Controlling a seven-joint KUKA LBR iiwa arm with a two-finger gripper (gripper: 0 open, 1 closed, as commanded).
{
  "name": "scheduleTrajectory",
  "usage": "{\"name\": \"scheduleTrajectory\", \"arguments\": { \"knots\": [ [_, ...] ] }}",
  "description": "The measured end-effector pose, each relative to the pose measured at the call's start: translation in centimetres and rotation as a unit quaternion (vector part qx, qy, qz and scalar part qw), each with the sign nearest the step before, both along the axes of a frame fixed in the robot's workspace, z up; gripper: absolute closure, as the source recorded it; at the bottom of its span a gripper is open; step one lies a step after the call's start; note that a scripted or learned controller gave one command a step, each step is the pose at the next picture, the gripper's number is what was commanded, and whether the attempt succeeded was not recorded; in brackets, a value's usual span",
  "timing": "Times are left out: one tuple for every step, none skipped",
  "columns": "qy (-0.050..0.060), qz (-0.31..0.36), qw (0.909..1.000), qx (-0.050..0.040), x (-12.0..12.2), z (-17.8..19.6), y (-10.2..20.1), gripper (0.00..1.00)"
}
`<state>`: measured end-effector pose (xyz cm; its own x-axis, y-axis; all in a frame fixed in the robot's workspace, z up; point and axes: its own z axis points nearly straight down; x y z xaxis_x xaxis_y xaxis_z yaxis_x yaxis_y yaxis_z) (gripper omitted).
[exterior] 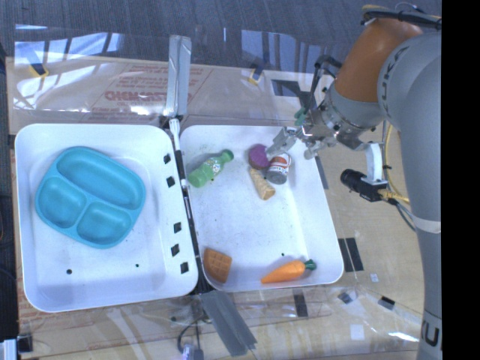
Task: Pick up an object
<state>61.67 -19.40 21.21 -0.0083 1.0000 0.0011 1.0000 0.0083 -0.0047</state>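
At the far right of the right bin [319, 223]: best to settle straight down over the small can [278, 169] and centre it between the fingers before closing, keeping clear of the purple toy [258, 156] just to its left and the ice-cream cone [262, 184] touching its near side, so nothing gets nudged or pinched along with it. Gripper [289, 142] poised just above and beside the can, fingers seemingly a little apart though hard to tell from this angle, clamped on nothing, maybe grazing the can's top.
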Motion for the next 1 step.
{"name": "scheduleTrajectory", "arguments": {
  "knots": [
    [-0.017,0.047,0.9987,-0.0073,3.76,-9.28,-1.74,0.0]
  ]
}}
